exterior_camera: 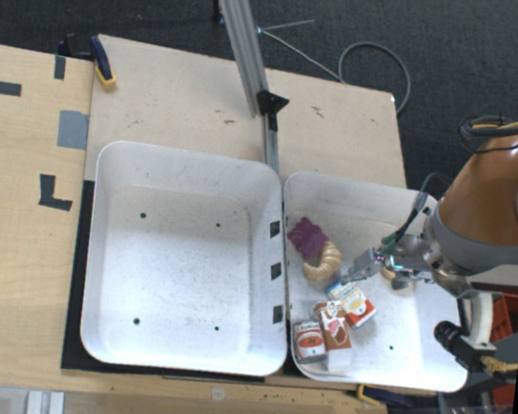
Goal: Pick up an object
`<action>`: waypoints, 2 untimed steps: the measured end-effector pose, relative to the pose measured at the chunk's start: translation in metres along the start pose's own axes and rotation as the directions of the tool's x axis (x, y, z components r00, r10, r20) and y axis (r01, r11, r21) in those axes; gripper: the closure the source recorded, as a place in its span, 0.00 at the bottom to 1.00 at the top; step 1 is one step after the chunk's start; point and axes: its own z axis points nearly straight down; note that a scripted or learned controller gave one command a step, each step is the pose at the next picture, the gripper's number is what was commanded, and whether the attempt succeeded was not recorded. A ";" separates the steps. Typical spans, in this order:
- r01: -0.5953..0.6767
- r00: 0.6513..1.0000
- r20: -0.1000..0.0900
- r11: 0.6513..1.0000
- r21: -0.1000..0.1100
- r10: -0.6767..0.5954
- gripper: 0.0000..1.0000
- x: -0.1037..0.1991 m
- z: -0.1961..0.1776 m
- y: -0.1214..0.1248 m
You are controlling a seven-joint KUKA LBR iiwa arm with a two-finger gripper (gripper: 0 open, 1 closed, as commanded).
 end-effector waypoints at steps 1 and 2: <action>0.000 1.000 0.000 1.000 0.000 0.000 0.00 0.000 0.000 0.000; 0.000 1.000 -0.001 1.000 0.006 0.000 0.00 0.006 0.056 0.007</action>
